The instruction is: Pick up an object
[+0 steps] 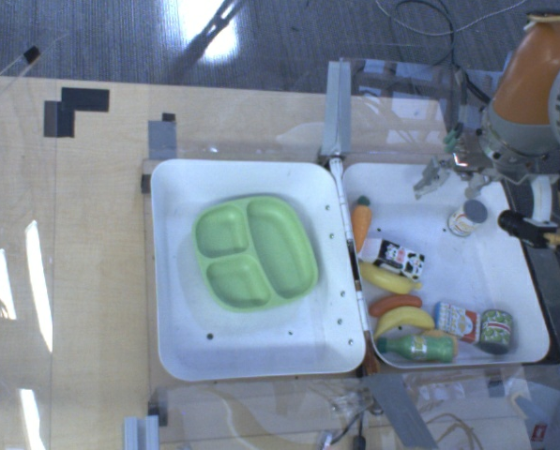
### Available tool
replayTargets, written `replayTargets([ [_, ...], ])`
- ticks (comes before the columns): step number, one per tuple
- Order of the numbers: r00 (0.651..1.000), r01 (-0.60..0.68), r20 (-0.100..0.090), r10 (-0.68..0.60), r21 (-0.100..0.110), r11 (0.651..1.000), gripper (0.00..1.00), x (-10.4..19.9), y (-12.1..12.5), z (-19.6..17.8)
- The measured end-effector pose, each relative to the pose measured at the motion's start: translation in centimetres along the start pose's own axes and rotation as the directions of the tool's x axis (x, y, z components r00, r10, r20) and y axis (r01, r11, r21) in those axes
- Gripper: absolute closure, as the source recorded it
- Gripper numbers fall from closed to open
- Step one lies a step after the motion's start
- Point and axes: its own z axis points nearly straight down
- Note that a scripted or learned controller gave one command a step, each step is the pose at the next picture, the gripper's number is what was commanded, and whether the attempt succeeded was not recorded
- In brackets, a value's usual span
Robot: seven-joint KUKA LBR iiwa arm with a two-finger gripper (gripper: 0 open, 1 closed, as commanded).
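— What sits on the tabletop (64, 279)?
— Two white bins: the left bin (176, 345) carries a green divided plate (255, 251); the right bin (514, 289) carries two bananas (390, 278), a green bottle (416, 348), a carrot (361, 222), a black-and-white carton (398, 258) and small packets.
— And the claw (453, 172)?
— It hangs above the right bin's far edge, pinching nothing; whether its fingers are spread cannot be told.

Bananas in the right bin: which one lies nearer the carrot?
The upper banana, just below the black-and-white carton; the carrot sits above it. The lower banana borders the green bottle.
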Motion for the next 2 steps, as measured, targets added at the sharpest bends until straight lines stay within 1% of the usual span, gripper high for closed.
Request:
replayTargets([
  [1, 1.000, -0.013, 0.002, 0.013, -0.002, 1.000, 0.00, -6.7, -3.2, 2.1],
  [2, 0.995, 0.103, 0.000, -0.103, 0.000, 0.995, 0.00, -1.6, -7.1, 10.0],
])
